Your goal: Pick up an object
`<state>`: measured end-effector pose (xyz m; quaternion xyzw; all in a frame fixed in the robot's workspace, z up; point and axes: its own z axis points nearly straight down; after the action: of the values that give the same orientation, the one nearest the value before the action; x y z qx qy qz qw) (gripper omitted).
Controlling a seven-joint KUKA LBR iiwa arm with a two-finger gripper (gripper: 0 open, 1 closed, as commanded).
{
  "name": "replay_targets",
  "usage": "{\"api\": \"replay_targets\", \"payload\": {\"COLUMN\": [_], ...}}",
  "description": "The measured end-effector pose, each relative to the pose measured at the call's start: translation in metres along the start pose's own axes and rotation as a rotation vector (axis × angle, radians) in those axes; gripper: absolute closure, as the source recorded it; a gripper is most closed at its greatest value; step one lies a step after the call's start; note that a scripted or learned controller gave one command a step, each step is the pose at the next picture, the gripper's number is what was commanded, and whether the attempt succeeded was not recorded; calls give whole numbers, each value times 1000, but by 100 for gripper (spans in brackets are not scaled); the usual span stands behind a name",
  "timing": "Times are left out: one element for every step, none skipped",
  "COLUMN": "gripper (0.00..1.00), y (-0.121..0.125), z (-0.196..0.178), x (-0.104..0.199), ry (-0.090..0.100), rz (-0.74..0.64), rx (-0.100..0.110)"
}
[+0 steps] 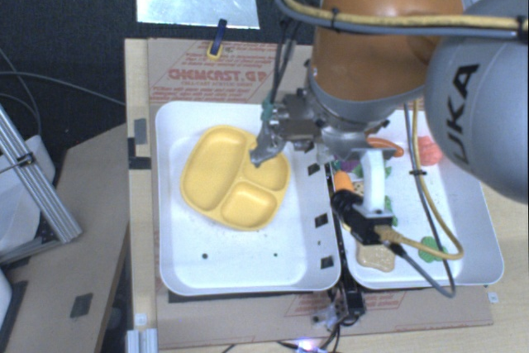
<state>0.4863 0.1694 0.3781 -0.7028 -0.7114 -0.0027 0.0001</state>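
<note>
Nearest, in the shallow white bin on the view's right (489,259), a flat tan biscuit-like piece (379,259) and, just beside it, a small green plastic shape (429,249), both lying loose. Across the divide, in the shallow white bin on the view's left (240,269), bare floor at the near end, then a yellow three-compartment plastic plate (223,178) lying flat, probably the thing to pick. At the plate's far right rim, the jaws, hanging below the grey arm with the orange band (376,21), touching or very nearly touching that rim. Spread of the jaws impossible to tell; likewise any hold on the rim. Farther back in the right bin, a slim orange carrot-like piece (385,145) and a pink lump (427,150), apart from the jaws. Behind both bins, a brown cardboard sheet with red print (207,74) on the counter (91,178). By judgement: jaws down at the plate, grip unconfirmed, nothing raised off the floor; left to do, a firm closing on the rim and a clean lift.
</note>
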Motion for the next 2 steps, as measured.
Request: {"api": "replay_targets", "payload": {"gripper": [0, 0], "y": [17, 95], "z": [174, 141], "x": [26, -40], "ry": [-8, -6], "rz": [10, 18], "rx": [15, -5]}}
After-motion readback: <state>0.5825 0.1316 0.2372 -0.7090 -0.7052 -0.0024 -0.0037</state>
